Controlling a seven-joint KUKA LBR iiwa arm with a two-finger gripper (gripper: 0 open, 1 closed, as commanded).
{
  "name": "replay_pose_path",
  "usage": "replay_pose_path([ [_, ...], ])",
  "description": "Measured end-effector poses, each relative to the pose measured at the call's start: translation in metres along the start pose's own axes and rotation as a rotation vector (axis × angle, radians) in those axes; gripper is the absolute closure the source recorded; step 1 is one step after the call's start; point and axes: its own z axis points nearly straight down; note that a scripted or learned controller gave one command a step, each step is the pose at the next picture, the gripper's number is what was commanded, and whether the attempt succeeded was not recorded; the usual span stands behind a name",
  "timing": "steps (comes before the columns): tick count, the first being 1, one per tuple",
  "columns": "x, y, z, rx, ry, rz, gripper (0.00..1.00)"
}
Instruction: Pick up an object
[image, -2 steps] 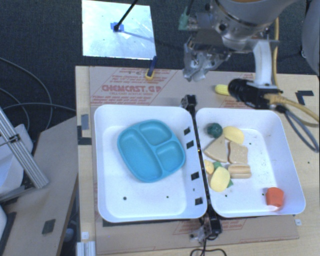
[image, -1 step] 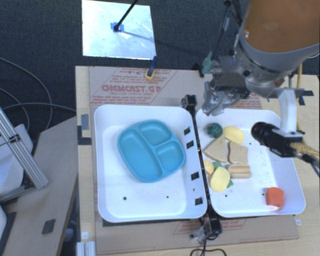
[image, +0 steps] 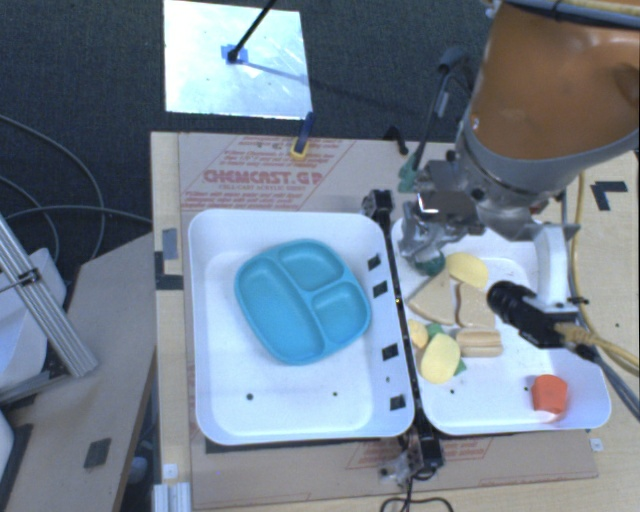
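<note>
White right bin (image: 585, 405): pale yellow, rounded object (image: 466, 269) beside tan slice (image: 436, 297).

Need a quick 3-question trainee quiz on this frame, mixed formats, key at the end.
1. True or false: the blue divided plate lies in the left bin.
2. Which item sits nearest the right bin's front right corner? A) orange piece B) yellow lemon-shaped piece C) tan slice
3. Fill in: the gripper hangs over the ____ bin, near its back left corner.

Key: 1 true; 2 A; 3 right.
</note>
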Motion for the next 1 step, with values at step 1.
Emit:
replay_pose_path([
  [1,0.0253,0.0187,0.0007,-0.006,0.002,-0.006,1.00],
])
